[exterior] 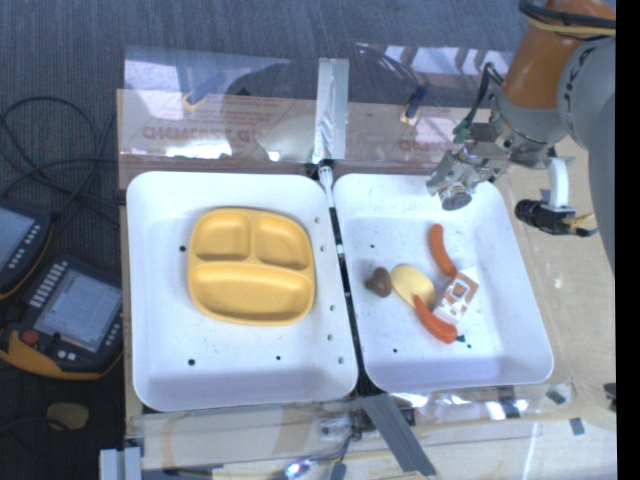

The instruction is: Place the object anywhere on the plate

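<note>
Grey arm with orange band, bent in from the right, gripper (452, 190) perhaps angled down-left.

Yellow plate (251, 265), white bins (160, 368), orange sausage (441, 249), orange carrot (435, 322), brown mushroom (379, 282)

— What are the bins (240, 383) made of?
— Smooth white plastic, faintly glossy. The yellow plate (252, 265) at nine o'clock looks like matt plastic too.
— And the gripper (453, 182) at one o'clock?
— Bare metal, possibly; it's blurred. Clear glossy sheeting (240, 108) stands behind.
</note>
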Controlling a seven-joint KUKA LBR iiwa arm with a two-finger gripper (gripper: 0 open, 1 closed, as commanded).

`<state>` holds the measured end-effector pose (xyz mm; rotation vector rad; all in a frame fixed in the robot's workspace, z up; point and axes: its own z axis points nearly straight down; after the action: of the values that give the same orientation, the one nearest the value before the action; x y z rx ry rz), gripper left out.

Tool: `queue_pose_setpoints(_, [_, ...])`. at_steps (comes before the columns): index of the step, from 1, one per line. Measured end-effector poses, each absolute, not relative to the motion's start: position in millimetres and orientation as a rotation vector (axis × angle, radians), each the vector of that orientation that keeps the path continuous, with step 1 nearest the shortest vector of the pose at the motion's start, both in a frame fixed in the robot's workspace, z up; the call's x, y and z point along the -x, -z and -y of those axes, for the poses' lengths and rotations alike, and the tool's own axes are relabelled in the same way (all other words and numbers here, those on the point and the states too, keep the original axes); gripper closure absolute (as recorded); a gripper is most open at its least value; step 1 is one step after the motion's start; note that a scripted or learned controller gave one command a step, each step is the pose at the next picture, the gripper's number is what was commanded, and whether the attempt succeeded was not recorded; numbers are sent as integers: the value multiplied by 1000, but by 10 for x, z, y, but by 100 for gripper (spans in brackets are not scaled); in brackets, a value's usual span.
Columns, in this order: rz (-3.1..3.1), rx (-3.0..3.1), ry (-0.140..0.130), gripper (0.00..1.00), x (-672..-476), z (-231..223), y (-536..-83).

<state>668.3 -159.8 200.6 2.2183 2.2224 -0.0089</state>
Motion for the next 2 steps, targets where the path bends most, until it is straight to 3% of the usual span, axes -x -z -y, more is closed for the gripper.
queue_pose_setpoints(2, [-2227, -2219, 4, 100, -6679, 132, -1826])
